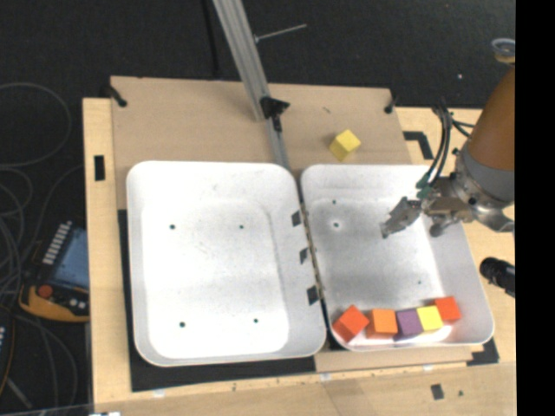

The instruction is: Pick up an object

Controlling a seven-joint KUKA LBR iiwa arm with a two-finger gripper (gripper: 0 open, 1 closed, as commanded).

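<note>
Five small foam-like cubes lie in a row along the near wall of the right shallow white bin (451, 258): an orange-red cube (351, 322) at the left end, tilted, then a lighter orange cube (382, 321), a purple cube (408, 321), a yellow cube (430, 319) and a second orange-red cube (447, 309) at the right end. Neighbours touch or sit just beside one another.

The gripper (416, 217) hangs over the middle of the same bin, well apart from the row, which lies nearer the camera than it. Whether the gripper is released or clenched cannot be told from this angle; nothing is seen in its grasp.

Behind it, the grey arm with its orange band (496, 141) enters from the right.

A sixth cube, yellow (344, 144), rests outside the bins on the tan wooden counter (191, 120), just beyond the far rim of the right bin.

The left shallow white bin (208, 258) sits beside the right one, their rims meeting.
</note>
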